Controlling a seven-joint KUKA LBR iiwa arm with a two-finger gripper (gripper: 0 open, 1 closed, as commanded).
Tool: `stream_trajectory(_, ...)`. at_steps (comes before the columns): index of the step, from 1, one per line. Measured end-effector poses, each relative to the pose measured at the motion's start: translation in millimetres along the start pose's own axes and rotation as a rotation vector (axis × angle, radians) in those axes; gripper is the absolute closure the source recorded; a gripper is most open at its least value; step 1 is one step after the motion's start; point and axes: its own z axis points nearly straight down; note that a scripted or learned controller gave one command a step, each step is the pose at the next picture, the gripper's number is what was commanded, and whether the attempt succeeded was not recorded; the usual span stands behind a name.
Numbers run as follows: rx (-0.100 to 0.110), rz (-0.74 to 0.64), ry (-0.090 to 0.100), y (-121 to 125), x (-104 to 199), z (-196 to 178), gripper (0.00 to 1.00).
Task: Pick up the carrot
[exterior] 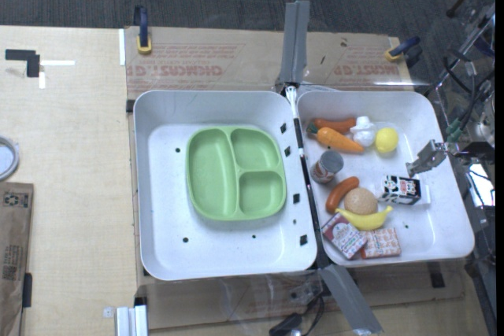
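The carrot (339, 140), orange with a green stub at its left end, lies slanted in the upper left of the right bin (445, 228). A thinner orange-red piece (335, 124) lies just behind it, and a white garlic bulb (362, 129) touches its right end. My gripper (426, 157) shows as a small grey piece over the bin's right side. It is well to the right of the carrot, with nothing seen in it.
Also in the right bin are a yellow lemon (386, 139), a can (328, 167), a red sausage (342, 193), a bun (361, 201), a banana (372, 219), a milk carton (402, 190) and red boxes (362, 240). The left bin (157, 193) holds a green divided plate (235, 171).
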Motion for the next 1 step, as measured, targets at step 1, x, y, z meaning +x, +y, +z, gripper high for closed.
stream_trajectory(1,-0.001,-0.197,0.000,59.9,9.1,53.7,0.00)
